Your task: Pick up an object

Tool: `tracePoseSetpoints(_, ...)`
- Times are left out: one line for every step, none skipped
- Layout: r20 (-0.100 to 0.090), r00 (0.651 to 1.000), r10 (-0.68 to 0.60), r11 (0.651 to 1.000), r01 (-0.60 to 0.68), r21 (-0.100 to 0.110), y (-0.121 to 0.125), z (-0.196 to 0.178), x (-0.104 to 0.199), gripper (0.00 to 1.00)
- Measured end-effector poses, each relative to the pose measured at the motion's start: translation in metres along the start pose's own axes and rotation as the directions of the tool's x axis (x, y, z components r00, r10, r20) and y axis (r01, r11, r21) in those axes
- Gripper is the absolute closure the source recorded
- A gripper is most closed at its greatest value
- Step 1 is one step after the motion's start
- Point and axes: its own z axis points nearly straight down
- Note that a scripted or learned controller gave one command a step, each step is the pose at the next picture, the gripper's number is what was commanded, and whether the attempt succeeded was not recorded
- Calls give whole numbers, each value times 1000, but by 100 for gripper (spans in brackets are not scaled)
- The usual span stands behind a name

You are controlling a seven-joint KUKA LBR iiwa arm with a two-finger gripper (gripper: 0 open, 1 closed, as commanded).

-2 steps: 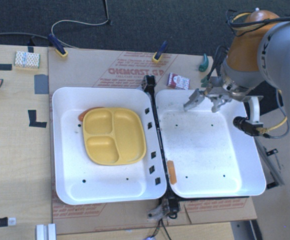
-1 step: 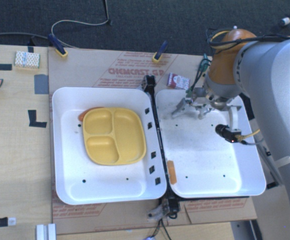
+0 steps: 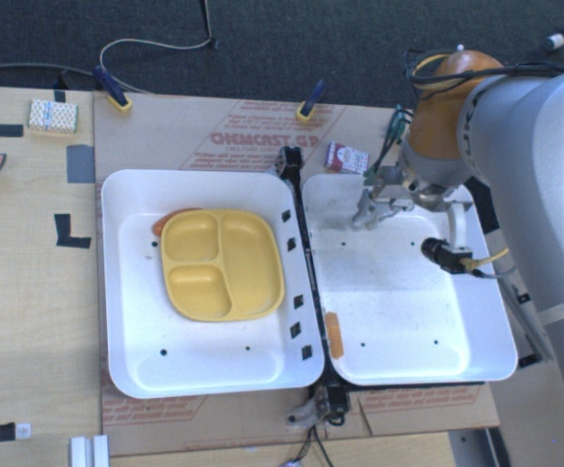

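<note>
The hand [image 3: 368,214] is seen low over the far left part of the right bin [image 3: 413,358], under the orange band of the arm [image 3: 515,144]. Whether it is open or closed cannot be told from this view, and nothing is seen inside it.

Objects that could be picked are found in two places. A small orange piece [image 3: 334,334] is lying at the near left edge of the right bin, just beside the divider between the bins, well apart from the hand. A yellow tray [image 3: 223,264] with three compartments is lying flat in the left bin [image 3: 136,358], and a small reddish thing [image 3: 159,225] is partly hidden under its far left corner.

Several failures are judged possible. If the hand is closed where it is now, probably only the bin floor would be met. The orange piece lies against the wall, so one finger may be blocked by the divider. The tray is wide and flat, so it may not fit in the hand.

Counted: two bins, one tray, one orange piece, one reddish thing, one arm.
</note>
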Motion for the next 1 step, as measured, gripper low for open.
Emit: tracePoseSetpoints(0,1000,0,1000,0,0,0,0,0,0)
